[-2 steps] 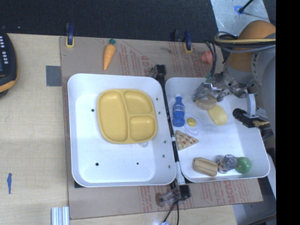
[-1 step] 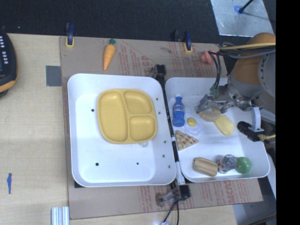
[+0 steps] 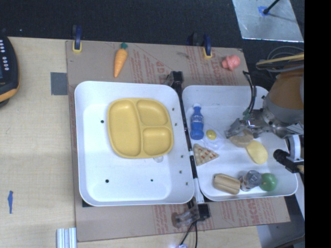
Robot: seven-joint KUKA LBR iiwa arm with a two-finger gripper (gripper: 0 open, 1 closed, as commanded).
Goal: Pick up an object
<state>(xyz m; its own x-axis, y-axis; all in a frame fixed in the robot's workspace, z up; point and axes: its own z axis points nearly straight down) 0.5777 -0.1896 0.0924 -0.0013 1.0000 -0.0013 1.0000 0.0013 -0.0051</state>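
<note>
Pincer [image 3: 242, 129] sits low inside the right bin [image 3: 222, 94], near its right wall, over a tan lump [image 3: 240, 140] — whether it is wide or narrow I cannot tell. Just beside it toward the worktop's front edge lies a yellow lemon-shaped piece [image 3: 257, 152]. A blue bottle [image 3: 196, 122] and small yellow ball [image 3: 211, 135] lie near the bin's left wall. The left bin [image 3: 93, 190] carries a yellow divided plate [image 3: 139, 127] — a toy carrot [image 3: 120, 60] rests by the worktop's back edge.

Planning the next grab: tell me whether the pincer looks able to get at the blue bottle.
Probably yes. The blue bottle lies in the right bin with bare floor between it and the pincer; only the small yellow ball sits close beside it.
</note>
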